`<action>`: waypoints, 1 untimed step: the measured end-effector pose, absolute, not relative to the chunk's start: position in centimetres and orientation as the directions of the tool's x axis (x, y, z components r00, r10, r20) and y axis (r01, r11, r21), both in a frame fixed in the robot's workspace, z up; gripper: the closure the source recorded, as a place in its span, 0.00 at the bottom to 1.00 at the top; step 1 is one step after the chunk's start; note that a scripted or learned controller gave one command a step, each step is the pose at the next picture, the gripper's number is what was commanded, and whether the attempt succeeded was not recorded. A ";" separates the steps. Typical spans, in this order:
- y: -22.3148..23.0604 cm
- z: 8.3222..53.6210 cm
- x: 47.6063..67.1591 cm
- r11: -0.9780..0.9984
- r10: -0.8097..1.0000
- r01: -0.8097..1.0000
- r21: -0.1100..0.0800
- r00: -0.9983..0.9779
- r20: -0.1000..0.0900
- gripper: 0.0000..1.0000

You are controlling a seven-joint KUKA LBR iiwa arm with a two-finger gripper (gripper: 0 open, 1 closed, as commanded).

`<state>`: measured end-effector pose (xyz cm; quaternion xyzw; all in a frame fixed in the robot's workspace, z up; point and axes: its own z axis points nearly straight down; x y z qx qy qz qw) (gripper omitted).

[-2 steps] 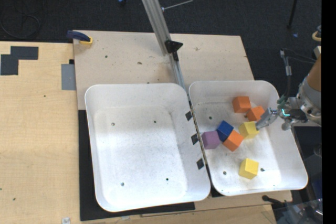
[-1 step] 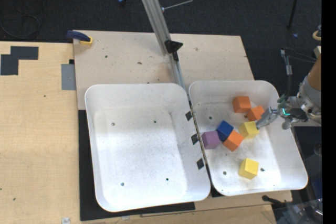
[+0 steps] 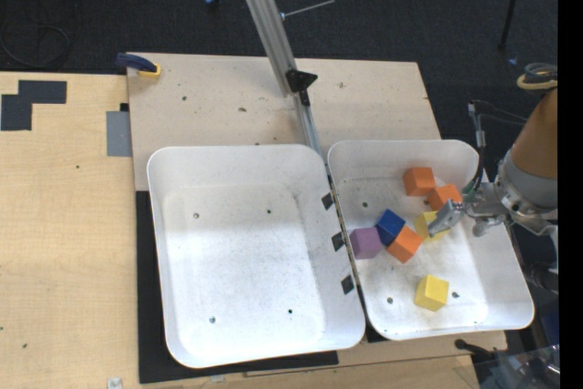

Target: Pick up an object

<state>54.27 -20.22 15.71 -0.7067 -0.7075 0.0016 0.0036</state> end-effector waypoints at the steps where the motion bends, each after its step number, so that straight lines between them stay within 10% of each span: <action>1: -19.6 9.4 53.9 0.000 1.000 1.000 -0.009 0.000 0.003 0.00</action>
